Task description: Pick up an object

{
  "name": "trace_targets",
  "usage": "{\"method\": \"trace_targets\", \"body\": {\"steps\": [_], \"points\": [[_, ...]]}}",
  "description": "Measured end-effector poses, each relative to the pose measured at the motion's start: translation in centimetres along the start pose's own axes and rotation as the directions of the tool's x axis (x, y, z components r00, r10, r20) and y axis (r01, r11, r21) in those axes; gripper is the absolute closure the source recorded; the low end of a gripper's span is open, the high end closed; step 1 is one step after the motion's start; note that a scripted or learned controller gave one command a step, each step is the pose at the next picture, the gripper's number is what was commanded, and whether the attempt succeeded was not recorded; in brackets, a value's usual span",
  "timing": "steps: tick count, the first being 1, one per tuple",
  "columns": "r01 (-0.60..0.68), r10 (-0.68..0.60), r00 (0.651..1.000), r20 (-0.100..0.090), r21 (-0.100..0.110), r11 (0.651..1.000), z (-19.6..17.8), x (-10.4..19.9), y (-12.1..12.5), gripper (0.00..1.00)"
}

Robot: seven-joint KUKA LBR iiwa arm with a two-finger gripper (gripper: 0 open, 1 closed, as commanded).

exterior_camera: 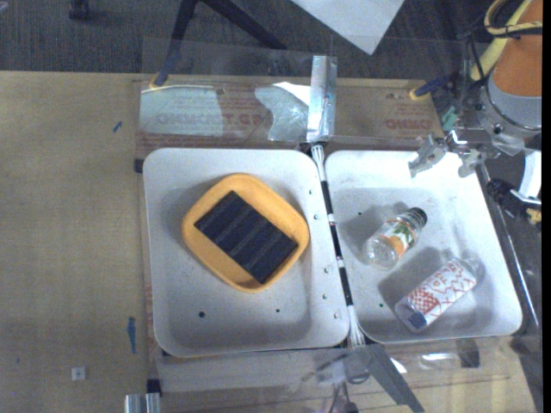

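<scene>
Clear plastic is what we judge the small bottle (395, 236) to be: light, smooth, round, so likely to roll or slip. It lies on its side in the right bin (495, 231), dark cap toward the far rim, with a patterned tube (436, 292) just beside it. We would take it across the middle of the body. The gripper (443, 151) hangs over the bin's far edge, fingers spread, holding nothing. An orange dish (245, 231) sits in the left bin (164, 231).
</scene>
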State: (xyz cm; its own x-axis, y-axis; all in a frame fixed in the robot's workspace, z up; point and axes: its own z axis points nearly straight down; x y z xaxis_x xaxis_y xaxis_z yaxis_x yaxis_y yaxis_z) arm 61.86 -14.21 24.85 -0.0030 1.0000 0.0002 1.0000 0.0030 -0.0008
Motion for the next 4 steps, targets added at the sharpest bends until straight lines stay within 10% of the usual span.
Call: {"method": "trace_targets", "body": {"steps": [2,3,4], "points": [[-0.019,0.019,1.000,0.000,0.000,1.000,5.7,-1.0,1.6,0.00],[0.037,-0.037,0.999,0.002,-0.007,0.999,16.1,-0.4,-1.0,0.00],[0.032,-0.032,0.999,0.001,-0.012,0.999,15.0,-0.6,-0.9,1.00]]}}
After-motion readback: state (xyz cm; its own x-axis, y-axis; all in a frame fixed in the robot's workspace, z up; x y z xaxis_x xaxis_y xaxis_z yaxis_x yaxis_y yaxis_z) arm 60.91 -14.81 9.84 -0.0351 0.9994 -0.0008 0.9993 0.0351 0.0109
